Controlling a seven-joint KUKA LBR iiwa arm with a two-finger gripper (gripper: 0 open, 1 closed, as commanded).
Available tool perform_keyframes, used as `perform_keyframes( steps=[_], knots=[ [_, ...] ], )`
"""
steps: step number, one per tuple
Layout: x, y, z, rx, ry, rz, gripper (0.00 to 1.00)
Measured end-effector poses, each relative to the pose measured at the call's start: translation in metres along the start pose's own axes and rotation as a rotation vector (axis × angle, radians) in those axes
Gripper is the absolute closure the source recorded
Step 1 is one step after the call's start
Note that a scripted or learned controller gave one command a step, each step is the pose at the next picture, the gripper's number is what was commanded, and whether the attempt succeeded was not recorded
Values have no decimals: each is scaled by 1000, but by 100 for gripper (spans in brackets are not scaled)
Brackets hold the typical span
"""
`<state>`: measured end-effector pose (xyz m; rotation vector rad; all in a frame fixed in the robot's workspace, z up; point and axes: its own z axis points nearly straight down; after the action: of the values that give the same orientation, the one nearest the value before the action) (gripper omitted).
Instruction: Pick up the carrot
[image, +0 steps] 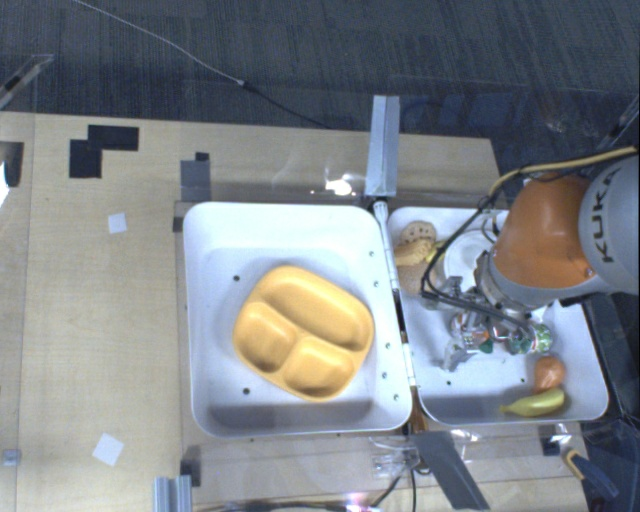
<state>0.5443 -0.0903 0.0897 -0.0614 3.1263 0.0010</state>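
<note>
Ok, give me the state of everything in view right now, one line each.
pincer: down in the right bin, fingers too cluttered to read
yellow divided plate: flat in the left bin, right way up
banana: lying along the right bin's near edge
orange item: resting just above the banana, untouched
bread piece: in the right bin's far left corner

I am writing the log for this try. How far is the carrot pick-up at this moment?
Done: the arm has reached over the right bin. In hand: the gripper is low among the items there, but no carrot shows between its fingers. An orange piece lies beside a banana near the bin's front corner; it may be the carrot. Left: grasping and lifting.
</note>
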Motion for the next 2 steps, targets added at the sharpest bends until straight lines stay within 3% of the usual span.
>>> perform_keyframes(
  steps=[1, 2],
  knots=[
    [45, 46, -98, 1, 2, 271, 0],
    [43, 47, -109, 1, -4, 265, 100]
  ],
)
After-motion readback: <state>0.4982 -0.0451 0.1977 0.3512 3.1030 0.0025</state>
